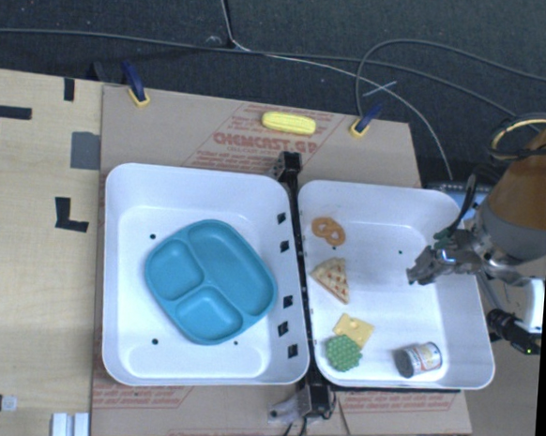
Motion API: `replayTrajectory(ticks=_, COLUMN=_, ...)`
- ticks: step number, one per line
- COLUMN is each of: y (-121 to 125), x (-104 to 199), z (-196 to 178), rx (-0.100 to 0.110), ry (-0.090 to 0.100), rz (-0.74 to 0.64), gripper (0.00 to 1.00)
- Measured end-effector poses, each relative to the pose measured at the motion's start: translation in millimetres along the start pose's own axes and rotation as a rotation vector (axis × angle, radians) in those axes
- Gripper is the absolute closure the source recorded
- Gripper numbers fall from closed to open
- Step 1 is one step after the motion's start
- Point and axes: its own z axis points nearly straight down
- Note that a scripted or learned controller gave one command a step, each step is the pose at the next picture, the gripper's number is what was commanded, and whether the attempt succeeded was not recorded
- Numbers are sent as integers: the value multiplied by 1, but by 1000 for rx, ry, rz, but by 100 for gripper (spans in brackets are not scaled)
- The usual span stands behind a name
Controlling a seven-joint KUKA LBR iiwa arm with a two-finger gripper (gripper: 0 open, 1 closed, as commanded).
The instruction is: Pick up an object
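Two shallow white bins sat side by side on a brown cardboard sheet, touching along a dark middle seam.

Left bin: held one blue plastic tray, glossy, three-compartment, rounded corners, turned at a slant. Bare white floor ran all round it, widest along the far and near walls.

Right bin: objects clustered on its left and near sides. A brown pretzel lay far-left, close to the seam. Nearer, a tan waffle wedge, gridded texture, triangular. Nearer again, a yellow cheese square touching a green knobbly round piece. A small metal can lay on its side near the near-right corner, apart from the rest. The bin's centre and far-right floor were open.

The gripper hung over the right bin's right side, by the wall, well apart from every object (nothing seen between the fingers; how wide they stood could not be told).

Outside the bins: a yellow banana-like piece on the cardboard, beyond the far rims.
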Motion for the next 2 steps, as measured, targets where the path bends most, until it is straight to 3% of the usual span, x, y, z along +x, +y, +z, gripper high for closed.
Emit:
replayTrajectory(ticks=1, y=1, x=0, z=-35, rx=1, ry=0, rz=1, gripper=100)
replayTrajectory(ticks=2, y=24, x=57, z=-41, rx=4, ry=2, rz=-4, gripper=100)
